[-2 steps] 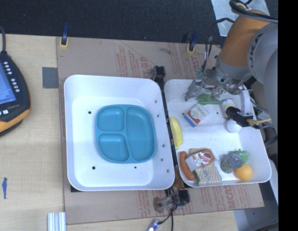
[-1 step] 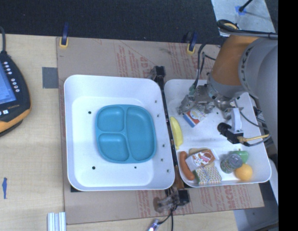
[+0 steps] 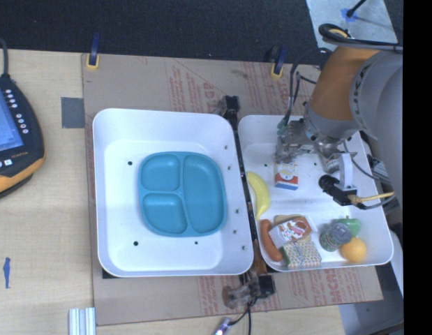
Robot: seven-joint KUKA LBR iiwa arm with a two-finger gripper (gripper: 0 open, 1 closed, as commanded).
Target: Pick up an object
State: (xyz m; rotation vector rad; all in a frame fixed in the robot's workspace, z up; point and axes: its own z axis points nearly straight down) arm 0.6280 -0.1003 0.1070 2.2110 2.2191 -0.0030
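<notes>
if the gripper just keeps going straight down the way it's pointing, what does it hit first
Most likely the small white carton, which sits just below the gripper in the right bin. Depth is hard to judge from this slanted view, so it could land on bare bin floor beside it.

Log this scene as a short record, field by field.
left bin: blue plate
right bin: carton, banana, hot dog, orange, can, other small items
gripper: above the carton, at the right bin's far end
arm: over the right bin
left of bins: pendant
</notes>
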